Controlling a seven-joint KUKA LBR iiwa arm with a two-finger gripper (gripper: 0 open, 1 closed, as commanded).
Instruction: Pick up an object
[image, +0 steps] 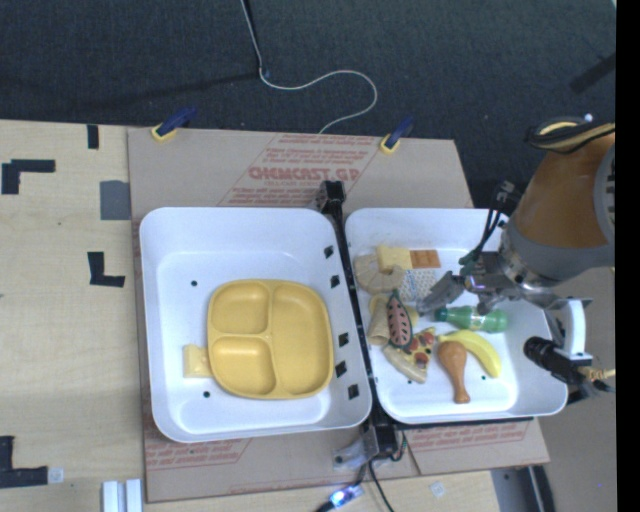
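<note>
The right bin (430, 402) holds several toy foods. A green bottle (478, 320) lies on its side, with a yellow banana (482, 350) and a brown chicken drumstick (455, 366) just in front of it. A pizza slice (415, 355) and a hot dog (398, 318) lie nearer the bin's left wall, and a pale cheese block with a cracker (405, 260) sits at the back. My gripper (455, 294) hangs low over the bin, just above and left of the green bottle. Nothing is visibly held.
The left bin (170, 250) holds a yellow divided plate (270, 337) with a small yellow block (195, 360) beside its left edge. The grey and orange arm (565, 215) covers the right bin's far right corner. A black divider (345, 290) separates the bins.
</note>
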